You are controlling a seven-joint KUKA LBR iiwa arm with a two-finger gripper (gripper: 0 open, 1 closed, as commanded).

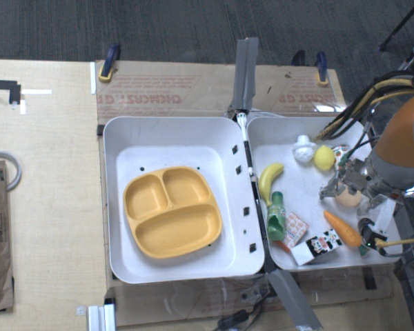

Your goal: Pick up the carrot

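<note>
Cardboard lined the bench beneath two white bins. Left bin [117,205] held a yellow divided plate [172,211]. Right bin [283,133] held a banana [269,179], a lemon [323,158], a green bottle [276,218] and the carrot [342,229], which lay near the front right corner. Just above the carrot, the gripper [346,190] hovered over a tan egg-like object [348,198]; whether it was clenched could not be told.

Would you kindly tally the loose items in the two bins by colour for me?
Yellow: 3, plate, banana, lemon
Orange: 1, carrot
Green: 1, bottle
White: 1, small piece
Black-and-white: 1, carton
Tan: 1, egg-like item
Total: 8
</note>
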